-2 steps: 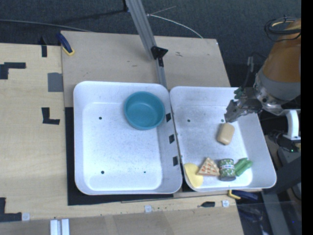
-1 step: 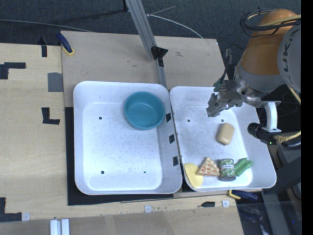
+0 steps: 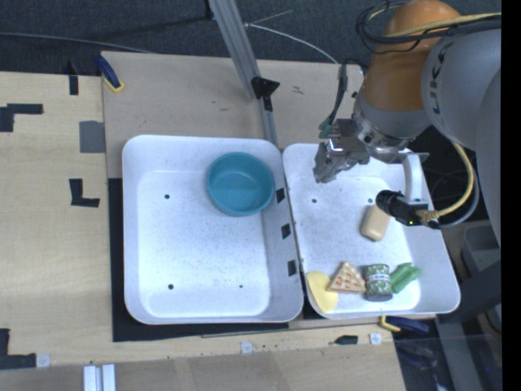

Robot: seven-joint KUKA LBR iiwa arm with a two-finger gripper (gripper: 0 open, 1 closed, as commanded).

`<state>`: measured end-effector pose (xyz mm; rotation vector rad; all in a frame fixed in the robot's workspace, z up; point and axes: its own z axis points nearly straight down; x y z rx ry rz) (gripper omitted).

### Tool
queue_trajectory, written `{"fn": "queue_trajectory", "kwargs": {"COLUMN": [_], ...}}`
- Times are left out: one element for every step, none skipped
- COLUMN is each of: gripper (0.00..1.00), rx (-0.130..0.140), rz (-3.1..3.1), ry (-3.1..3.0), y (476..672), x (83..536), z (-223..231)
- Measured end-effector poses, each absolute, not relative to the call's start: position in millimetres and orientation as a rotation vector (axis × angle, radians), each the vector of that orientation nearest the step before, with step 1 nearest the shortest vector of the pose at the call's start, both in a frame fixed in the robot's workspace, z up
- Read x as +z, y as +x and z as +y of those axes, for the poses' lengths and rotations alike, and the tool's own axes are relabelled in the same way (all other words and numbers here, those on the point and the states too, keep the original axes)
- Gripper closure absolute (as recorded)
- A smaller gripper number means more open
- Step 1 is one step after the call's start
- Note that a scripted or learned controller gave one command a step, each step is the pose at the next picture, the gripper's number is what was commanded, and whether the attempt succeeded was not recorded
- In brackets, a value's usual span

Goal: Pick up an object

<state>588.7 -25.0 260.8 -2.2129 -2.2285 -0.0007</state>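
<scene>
Nearest the camera, a yellow plastic lemon [image 3: 321, 293], pizza wedge [image 3: 348, 278], dark can [image 3: 377, 283] and green pepper [image 3: 404, 276] line the right white bin [image 3: 326, 210]; a tan block [image 3: 374, 223] lies beyond. Nothing lifted yet. The two-finger gripper [image 3: 326, 172] hovers farther back, empty, whether spread I cannot tell. The blue bowl [image 3: 239, 183] sits in the left bin [image 3: 155, 218] on the wooden bench [image 3: 49, 243].

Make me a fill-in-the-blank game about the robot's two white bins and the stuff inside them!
1. The blue bowl sits in the ____ bin.
2. The pizza slice lies between the yellow piece and the small ____.
3. The green pepper lies near the right bin's ____ edge.
4. The gripper hangs over the ____ bin.

Missing words: left; can; bottom; right
</scene>
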Motion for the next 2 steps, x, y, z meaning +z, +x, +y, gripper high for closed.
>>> {"fn": "queue_trajectory", "kwargs": {"gripper": [1.0, 1.0], "rx": [0.001, 0.003], "rz": [-2.227, -2.226], "ry": [-2.214, -2.215], "y": [595.8, 613.0], "x": [251, 231], "z": [23, 63]}}
